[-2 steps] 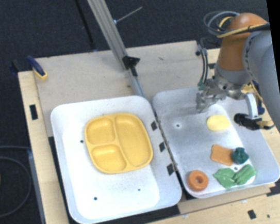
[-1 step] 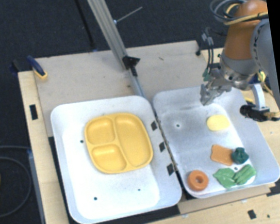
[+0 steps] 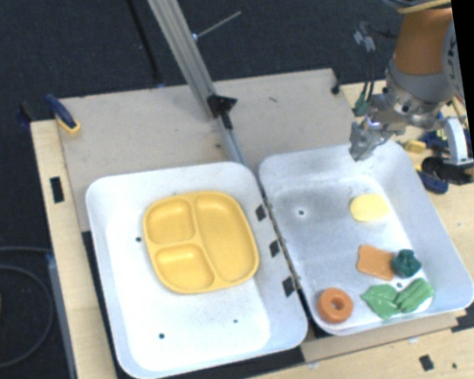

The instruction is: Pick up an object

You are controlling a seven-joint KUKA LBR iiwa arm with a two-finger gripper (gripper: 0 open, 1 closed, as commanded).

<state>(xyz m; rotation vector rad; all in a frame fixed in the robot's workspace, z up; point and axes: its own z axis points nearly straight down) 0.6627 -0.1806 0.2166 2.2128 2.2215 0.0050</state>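
Overhead, two shallow white bins sit side by side on the bench; the right bin serves as landmark. Its upper half is bare white floor, open room from its left wall across to the upper right corner; the pincer hangs over that upper right rim, under the grey arm with its orange band; whether the pincer is open or closed cannot be told, and nothing is seen between its tips. Five small things lie in the right bin, all in its lower right part: one pale yellow lump near the right wall at mid-height, well below the pincer; one orange block below it; one dark green piece touching the block's right side; one orange ring by the bottom rim; one light green piece at the bottom right corner. Left of the right bin, the left bin holds one yellow divided plate with three compartments; bare floor runs round the plate on every side.
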